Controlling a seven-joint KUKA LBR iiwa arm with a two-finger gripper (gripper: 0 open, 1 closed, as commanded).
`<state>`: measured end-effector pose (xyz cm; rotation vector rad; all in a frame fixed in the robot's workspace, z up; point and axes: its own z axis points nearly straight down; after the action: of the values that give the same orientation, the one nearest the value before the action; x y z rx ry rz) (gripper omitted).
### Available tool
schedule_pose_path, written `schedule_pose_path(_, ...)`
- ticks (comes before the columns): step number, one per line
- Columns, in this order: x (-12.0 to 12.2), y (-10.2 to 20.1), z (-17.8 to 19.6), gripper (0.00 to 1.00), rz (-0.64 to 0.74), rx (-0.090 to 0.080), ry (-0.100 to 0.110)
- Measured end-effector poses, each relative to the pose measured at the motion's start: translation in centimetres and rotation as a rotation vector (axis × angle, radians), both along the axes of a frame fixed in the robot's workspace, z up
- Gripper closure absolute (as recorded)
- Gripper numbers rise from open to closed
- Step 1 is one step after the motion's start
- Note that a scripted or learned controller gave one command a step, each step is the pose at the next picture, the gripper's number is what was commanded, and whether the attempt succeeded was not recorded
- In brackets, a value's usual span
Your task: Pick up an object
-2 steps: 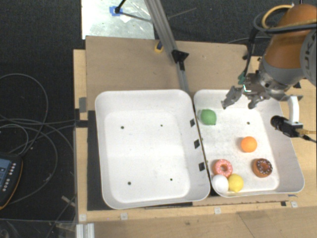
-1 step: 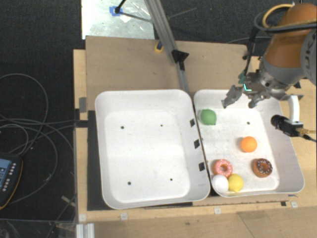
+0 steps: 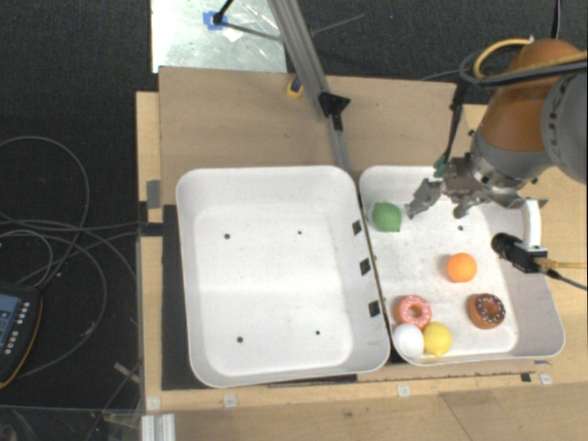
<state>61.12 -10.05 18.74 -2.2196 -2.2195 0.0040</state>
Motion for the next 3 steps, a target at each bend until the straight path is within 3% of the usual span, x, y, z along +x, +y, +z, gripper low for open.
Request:
schedule_pose_path(2,0.6,0.7,-9.9,0.0,0.001,0.0,0.0)
schedule_pose_path(3,0.8,0.6,-8.6,1.0,0.0,0.0,-0.006)
